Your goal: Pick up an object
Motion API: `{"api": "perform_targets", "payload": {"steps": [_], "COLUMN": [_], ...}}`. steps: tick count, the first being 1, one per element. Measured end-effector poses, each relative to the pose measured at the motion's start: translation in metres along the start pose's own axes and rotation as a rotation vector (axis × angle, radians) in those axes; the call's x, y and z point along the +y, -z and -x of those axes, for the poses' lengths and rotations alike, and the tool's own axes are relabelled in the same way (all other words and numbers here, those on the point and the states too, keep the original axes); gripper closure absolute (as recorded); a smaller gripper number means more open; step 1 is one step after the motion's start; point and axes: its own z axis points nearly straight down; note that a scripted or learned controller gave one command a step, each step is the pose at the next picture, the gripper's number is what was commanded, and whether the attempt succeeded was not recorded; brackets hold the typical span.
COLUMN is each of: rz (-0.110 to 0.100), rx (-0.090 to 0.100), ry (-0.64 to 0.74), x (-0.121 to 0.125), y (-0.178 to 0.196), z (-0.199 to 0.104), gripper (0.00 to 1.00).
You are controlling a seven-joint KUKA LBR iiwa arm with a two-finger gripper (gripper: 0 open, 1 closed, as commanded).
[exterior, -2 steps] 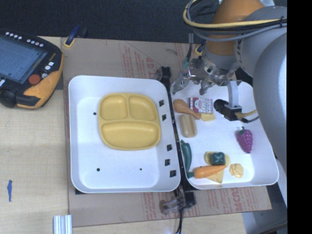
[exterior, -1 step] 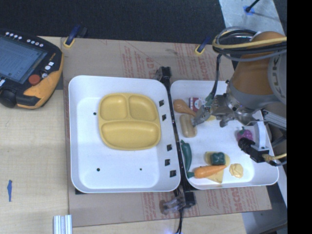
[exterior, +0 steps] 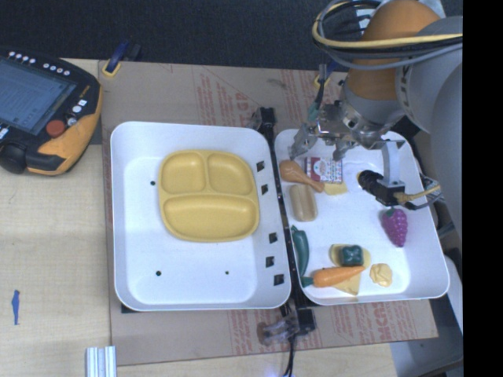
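My gripper (exterior: 321,146) hangs over the far end of the right bin (exterior: 424,277), its fingers spread and nothing between them. Just below it lies a small red and white packet (exterior: 324,169) on a pale yellow slice (exterior: 336,188). To the packet's left are an orange-brown drumstick (exterior: 297,173) and a tan bread roll (exterior: 303,203). Purple grapes (exterior: 395,226) sit near the right wall. Toward the near end lie a green pepper (exterior: 300,247), a carrot (exterior: 338,276), a dark green piece on yellow (exterior: 350,254) and a small yellow item (exterior: 381,274).
The left bin (exterior: 134,273) holds a yellow divided plate (exterior: 208,195). A teach pendant (exterior: 39,116) rests on the bench at far left. Black clips (exterior: 273,234) line the seam between the bins. The grey arm (exterior: 424,61) looms over the right bin's far right corner.
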Motion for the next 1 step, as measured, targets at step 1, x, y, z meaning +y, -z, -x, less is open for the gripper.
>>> {"api": "perform_targets", "payload": {"steps": [1], "rz": [-0.017], "rx": [0.001], "ry": [-0.009], "x": [-0.0628], "y": [-0.0821], "z": [0.0548], "gripper": [0.00]}}
